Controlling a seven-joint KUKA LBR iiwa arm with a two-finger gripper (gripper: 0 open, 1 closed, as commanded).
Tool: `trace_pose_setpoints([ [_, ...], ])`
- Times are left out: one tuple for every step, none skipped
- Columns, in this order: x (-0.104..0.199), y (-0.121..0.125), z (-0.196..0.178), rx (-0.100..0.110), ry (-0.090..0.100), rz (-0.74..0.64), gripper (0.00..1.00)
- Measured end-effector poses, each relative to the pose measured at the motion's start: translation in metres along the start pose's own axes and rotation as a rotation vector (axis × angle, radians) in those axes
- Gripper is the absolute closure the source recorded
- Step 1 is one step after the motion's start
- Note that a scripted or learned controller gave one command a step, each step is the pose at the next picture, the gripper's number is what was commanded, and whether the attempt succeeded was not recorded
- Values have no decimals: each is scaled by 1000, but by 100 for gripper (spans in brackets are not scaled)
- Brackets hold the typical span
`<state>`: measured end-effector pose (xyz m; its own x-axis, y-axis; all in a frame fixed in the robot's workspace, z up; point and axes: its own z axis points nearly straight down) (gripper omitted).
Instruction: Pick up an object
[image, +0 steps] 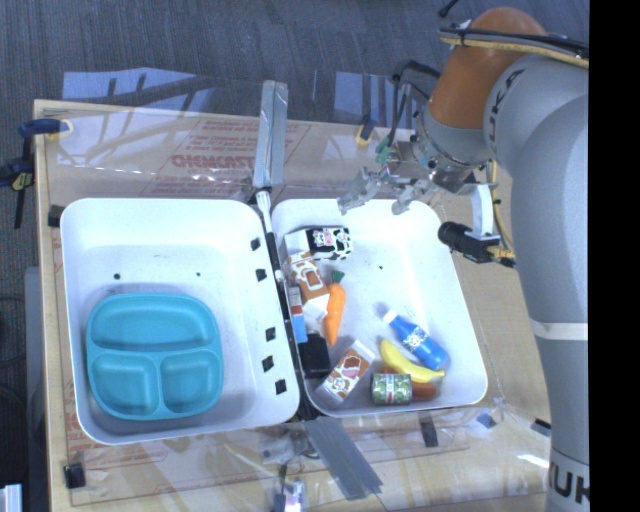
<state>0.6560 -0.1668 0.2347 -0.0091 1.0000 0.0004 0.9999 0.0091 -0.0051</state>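
My claw hangs spread wide, holding nothing, over the right white plastic bin's far rim; I'd descend squarely onto the orange carrot (crowded neighbours).

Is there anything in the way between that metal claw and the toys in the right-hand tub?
Nothing visible blocks it. The gripper hangs over the far edge of the right bin, its fingers spread. The cow-patterned box lies nearest, just below it, with bare white bin floor around. The carrot and banana lie farther along.
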Motion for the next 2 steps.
trace_pose_setpoints([
  [54, -33, -80, -3, -1, 145, 0],
  [-4, -117, -19, 0, -1, 151, 0],
])
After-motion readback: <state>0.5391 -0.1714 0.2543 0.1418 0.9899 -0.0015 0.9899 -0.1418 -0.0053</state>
